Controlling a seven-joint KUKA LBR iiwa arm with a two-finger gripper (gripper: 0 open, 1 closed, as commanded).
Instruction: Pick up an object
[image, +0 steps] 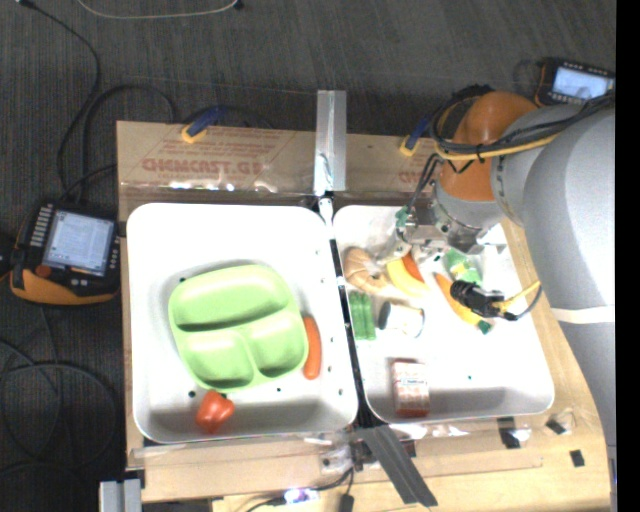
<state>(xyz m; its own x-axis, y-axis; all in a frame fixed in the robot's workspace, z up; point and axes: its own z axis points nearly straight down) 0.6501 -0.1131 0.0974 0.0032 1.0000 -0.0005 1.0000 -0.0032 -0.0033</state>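
Pincer (432, 240) lowered into right bin (520, 385), over cluttered pile at far end; spread or pressed together, cannot tell. Likely target, yellow banana (403, 272), just below pincer. Brown box (409, 386) well apart, nearer front rim.

Only readable thing I'm seeing is red lettering on the brown cardboard sheet (225, 165) behind the bins, looking like "CHEMCAST GP". The pendant screen (75, 243) is showing stuff, too blurry.

2 white bins (140, 330); 1 green tray (237, 322); 2 carrots (312, 347); perhaps 1 tomato (213, 409); 1 box (409, 386).
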